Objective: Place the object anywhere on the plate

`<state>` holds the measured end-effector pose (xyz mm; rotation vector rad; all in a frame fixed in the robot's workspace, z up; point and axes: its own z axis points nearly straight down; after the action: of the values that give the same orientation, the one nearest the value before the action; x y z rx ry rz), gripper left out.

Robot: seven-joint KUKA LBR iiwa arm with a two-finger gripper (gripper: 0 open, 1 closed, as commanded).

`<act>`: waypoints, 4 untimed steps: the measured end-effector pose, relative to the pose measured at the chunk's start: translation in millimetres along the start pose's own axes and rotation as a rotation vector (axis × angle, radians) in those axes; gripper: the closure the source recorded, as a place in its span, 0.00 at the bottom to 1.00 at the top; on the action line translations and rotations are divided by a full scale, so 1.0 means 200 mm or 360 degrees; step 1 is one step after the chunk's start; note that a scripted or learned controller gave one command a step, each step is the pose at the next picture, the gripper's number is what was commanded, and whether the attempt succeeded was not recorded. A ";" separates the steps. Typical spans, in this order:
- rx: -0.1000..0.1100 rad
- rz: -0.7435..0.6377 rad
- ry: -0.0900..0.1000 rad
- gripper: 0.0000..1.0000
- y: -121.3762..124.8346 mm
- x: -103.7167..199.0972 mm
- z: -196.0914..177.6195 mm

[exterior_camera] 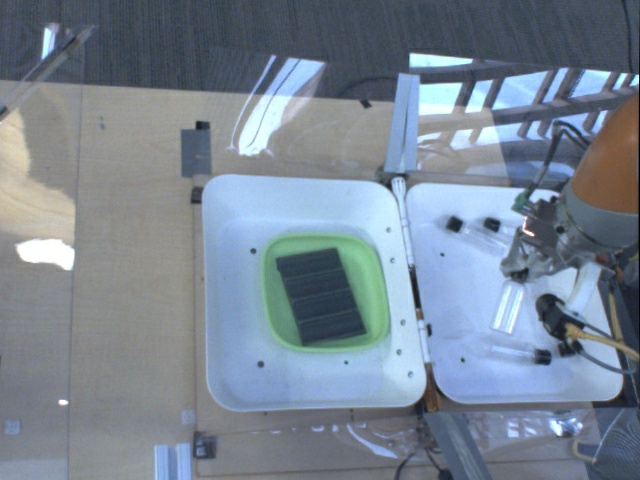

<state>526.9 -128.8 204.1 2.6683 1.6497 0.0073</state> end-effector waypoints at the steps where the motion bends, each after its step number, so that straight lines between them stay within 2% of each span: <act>1: 0.0000 0.0000 0.0000 0.00 0.00 0.00 0.00; 2: -0.0004 -0.0156 -0.0001 0.00 0.07 -0.30 -0.26; 3: 0.0002 -0.0174 -0.0002 0.00 0.09 -0.32 -0.17; 4: 0.0001 -0.0584 -0.0001 0.00 0.09 -0.34 -0.15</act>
<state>512.8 -198.0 234.0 2.3221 2.1086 0.0047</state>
